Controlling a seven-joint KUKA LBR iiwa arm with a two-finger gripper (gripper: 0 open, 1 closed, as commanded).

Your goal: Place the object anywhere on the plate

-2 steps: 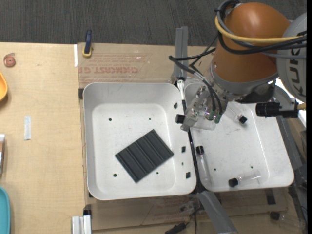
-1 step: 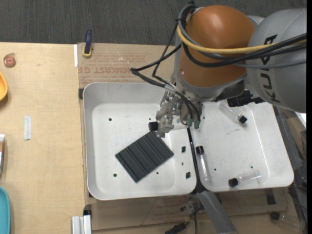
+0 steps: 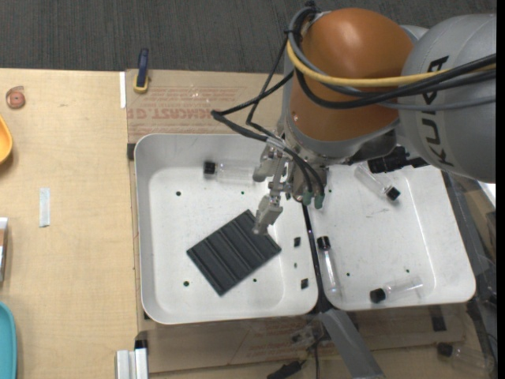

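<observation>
Camera view had the gripper (image 3: 267,215) hanging over the left bin (image 3: 140,235), right above the upper-right corner of the dark ribbed plate (image 3: 233,253). You couldn't tell from that angle whether it was clenched, released or carrying anything; the tip was a pale blur against the plate edge.

The plate lay flat on the bin floor, turned diagonally, with its long axis running lower-left to upper-right. The bulk of it sat down and left of the gripper.

I read the object as one of the clear tubes with black caps. The nearest tube (image 3: 219,169) lay near the back wall of the left bin, up and left of the gripper and clear of the plate, its axis roughly left-right with the cap at the left end. Three more tubes were in the right bin (image 3: 461,251): one along the divider (image 3: 326,260), one at the back (image 3: 377,182) and one at the front (image 3: 394,291).

If it was carrying one, you only needed a short shift down-left to get well onto the plate. If not, the pick lay up-left.
</observation>
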